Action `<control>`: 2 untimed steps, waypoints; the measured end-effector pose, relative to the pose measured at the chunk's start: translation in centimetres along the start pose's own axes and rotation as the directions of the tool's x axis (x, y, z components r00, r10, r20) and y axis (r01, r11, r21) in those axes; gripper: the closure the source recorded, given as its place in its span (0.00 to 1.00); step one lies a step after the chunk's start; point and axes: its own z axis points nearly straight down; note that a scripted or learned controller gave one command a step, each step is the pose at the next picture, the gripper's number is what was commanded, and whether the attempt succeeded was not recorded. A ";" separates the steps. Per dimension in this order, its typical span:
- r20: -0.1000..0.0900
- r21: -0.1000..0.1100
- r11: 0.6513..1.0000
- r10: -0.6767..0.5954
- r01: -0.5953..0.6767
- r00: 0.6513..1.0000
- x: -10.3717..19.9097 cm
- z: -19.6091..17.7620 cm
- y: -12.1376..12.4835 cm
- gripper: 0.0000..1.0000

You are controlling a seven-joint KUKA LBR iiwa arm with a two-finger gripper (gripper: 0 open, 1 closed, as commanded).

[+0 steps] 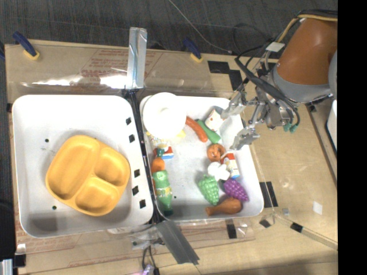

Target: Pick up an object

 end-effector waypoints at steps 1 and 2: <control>-0.010 -0.005 0.999 -0.035 0.035 0.999 -0.4 12.3 0.9 0.00; -0.001 -0.001 1.000 -0.001 0.001 1.000 -1.4 16.9 0.3 0.00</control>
